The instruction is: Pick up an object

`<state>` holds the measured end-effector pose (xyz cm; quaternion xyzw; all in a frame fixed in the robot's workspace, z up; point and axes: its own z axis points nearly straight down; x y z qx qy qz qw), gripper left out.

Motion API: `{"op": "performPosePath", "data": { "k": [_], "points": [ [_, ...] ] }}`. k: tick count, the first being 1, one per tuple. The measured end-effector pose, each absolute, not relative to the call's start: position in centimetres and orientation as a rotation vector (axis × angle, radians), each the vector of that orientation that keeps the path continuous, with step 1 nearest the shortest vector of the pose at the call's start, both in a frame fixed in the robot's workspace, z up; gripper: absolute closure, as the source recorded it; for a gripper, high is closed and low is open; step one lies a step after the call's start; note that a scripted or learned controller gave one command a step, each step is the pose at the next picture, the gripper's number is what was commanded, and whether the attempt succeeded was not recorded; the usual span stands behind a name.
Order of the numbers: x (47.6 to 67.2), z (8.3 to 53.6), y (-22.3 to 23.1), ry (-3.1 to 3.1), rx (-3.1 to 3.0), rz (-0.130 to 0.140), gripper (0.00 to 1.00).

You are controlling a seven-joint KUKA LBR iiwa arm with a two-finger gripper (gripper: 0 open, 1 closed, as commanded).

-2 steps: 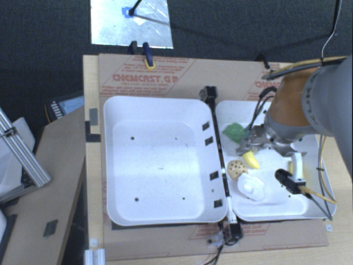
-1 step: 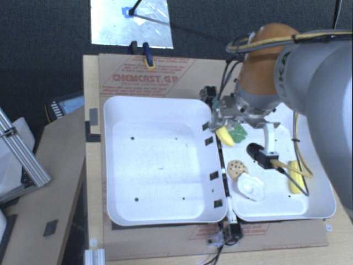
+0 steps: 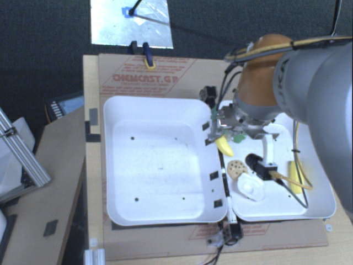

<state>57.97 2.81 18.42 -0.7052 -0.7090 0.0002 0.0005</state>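
Just below the claw [image 3: 225, 130] lies a yellow banana [image 3: 224, 146].

A brown board [image 3: 160, 73] printed with red lettering lies on the counter [image 3: 60, 142] under both bins. A blue and yellow clamp [image 3: 148, 57] grips its far edge. Behind it a shiny metal sheet [image 3: 132, 15] lies on dark carpet [image 3: 44, 37]. At the left stands an aluminium rail [image 3: 22, 153].
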Motion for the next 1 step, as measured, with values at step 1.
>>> {"op": "performPosePath", "data": {
  "k": [1],
  "points": [
    [56.73,25.10,9.09,-2.235,-2.211,-0.013,1.00]
  ]
}}
